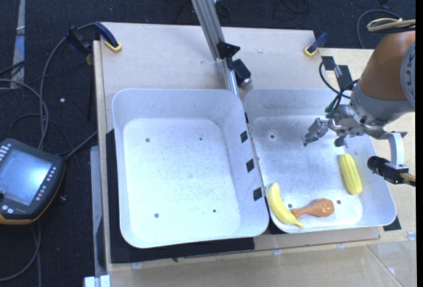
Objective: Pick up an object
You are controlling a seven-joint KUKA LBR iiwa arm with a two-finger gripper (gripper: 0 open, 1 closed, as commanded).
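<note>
Corn cob (350,174) lies near the right bin's (284,110) right wall, lengthwise, free on all sides, so it looks the easiest pick. Along the near rim sit a banana (280,206) and an orange drumstick toy (316,209), tips touching. The gripper (324,131) hangs above the bin floor just up-left of the corn, fingers spread, nothing between them.

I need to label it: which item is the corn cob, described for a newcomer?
Look in the right bin, along its right side. The corn cob lies there lengthwise, just below the gripper. Unlike the curved banana and the orange drumstick, it is straight, stubby and bumpy yellow.
</note>
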